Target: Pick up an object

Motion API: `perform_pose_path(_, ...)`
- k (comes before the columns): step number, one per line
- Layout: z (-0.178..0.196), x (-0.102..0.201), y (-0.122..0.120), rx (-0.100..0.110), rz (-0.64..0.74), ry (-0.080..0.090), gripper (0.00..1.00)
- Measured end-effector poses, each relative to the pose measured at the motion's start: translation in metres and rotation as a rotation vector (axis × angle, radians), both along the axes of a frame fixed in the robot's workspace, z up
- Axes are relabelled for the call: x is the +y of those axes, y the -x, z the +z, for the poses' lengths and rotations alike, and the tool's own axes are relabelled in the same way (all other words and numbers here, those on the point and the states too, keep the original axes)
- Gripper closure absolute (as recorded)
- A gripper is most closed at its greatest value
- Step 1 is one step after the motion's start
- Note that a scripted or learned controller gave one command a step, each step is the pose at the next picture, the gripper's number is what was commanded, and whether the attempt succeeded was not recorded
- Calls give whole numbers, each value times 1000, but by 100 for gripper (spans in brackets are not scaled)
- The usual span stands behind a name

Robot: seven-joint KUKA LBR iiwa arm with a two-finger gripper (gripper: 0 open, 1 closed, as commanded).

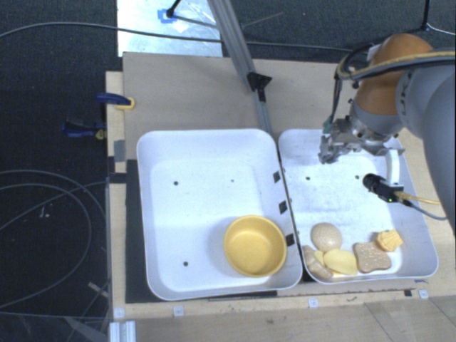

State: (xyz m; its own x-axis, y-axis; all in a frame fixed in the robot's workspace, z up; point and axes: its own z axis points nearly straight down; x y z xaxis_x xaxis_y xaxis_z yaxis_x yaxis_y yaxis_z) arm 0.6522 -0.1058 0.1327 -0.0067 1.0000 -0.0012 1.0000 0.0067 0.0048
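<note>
Gripper [329, 153] above right bin's [420, 258] far end, food pieces [348, 253] well apart.

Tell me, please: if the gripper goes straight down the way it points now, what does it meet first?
Probably the bare white floor of the right bin. The gripper hangs over that bin's far part, and the food pieces, such as the beige egg-shaped piece, lie at the near end. Its height above the floor is unclear.

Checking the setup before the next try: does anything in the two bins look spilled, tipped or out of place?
Nothing stands out. The yellow bowl sits upright in the left bin. The small food pieces lie bunched at the near edge of the right bin, all inside it. The hand hangs over that bin's far end.
</note>
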Motion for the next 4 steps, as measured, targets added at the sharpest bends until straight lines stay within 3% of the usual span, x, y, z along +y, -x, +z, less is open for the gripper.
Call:
perform_pose_path(1,61,-7,4,-3,-6,0,100)
perform_pose_path(2,78,-7,3,1,-3,-1,100)
perform_pose_path(4,84,80,48,7,2,-2,100)
